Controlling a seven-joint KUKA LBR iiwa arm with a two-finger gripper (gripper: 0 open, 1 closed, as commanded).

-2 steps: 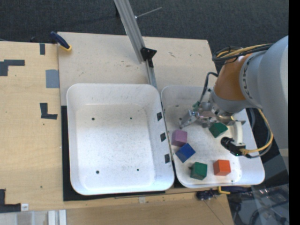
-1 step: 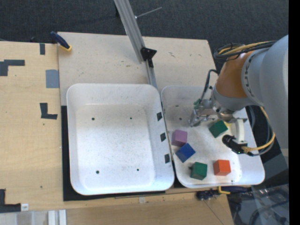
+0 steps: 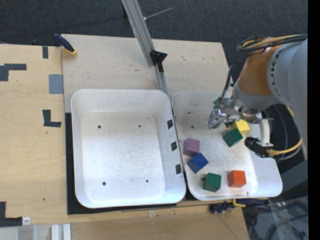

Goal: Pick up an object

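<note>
Hand (image 3: 218,120) over right bin (image 3: 200,106)

Two white bins (image 3: 120,96) are sitting on the bench; six blocks are lying below the claw (image 3: 218,121): two green, one each yellow, purple, blue, orange.

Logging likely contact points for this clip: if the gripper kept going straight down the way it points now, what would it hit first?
Most likely the bare floor of the right bin. The gripper points down just left of the yellow block and the tilted green block, apparently clear of both, though depth is hard to judge from this slanted view.
</note>
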